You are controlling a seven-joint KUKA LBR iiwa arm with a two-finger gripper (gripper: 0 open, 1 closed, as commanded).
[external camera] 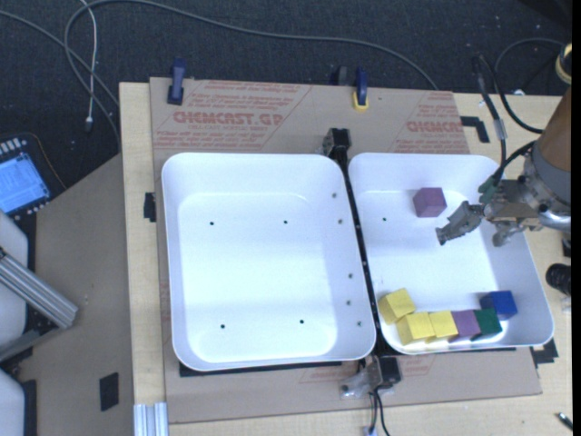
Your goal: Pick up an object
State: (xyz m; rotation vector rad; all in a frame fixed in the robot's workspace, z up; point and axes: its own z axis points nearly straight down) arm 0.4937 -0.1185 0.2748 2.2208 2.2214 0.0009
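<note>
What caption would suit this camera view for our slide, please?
Gripper hovers over the right bin beside a purple block; other blocks line its near edge.

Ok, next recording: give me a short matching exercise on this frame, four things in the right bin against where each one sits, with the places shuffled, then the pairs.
Things:
1. lone purple block
2. blue block
3. gripper
4. yellow blocks

Places:
A. over the middle of the right bin, right of the lone block
B. upper part of the bin, apart from the others
C. left end of the row along the bin's near edge
D. right end of that row, next to the green block

Pairs: 1-B, 2-D, 3-A, 4-C
</note>
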